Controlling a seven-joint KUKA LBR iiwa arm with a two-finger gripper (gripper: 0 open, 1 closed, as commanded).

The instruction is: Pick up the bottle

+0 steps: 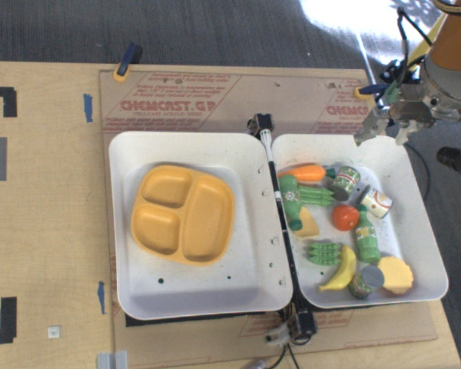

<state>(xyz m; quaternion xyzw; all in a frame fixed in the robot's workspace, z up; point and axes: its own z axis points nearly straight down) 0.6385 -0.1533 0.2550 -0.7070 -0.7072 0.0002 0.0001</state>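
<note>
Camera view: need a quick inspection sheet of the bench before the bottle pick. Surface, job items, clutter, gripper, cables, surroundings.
Surface: two white bins side by side on a cardboard sheet over a wooden bench; left bin, right bin.
Job's things: green bottle lies in the right bin, crowded between a tomato and a banana.
Clutter: the right bin also holds a carrot, a can and other toy food; a yellow divided tray sits in the left bin.
Grippers: gripper is above the right bin's far corner, holding nothing visible; finger state unclear.
Cables: black cables run along the arm.
Surroundings: dark carpet with a sunlit patch; blue tape marks on the bench.
</note>
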